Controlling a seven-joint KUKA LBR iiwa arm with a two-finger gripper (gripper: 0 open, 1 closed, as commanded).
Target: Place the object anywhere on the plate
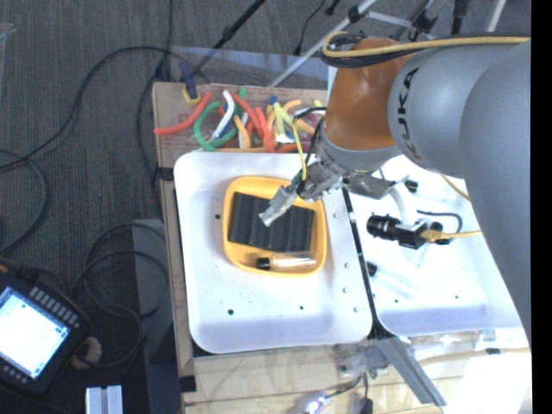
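The gripper (274,210) hangs over the yellow plate (235,247); the brown tube (289,264) lies crosswise just below, toward the near rim. Whether anything is gripped, I cannot tell.

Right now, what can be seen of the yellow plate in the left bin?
The yellow plate is a squarish tray with rounded corners and a raised rim, plastic-looking, lying flat near the middle of the left bin. A dark ribbed rectangle covers most of its floor. A small brownish cylinder lies along its near rim. The tool hangs over its centre; contact cannot be judged.
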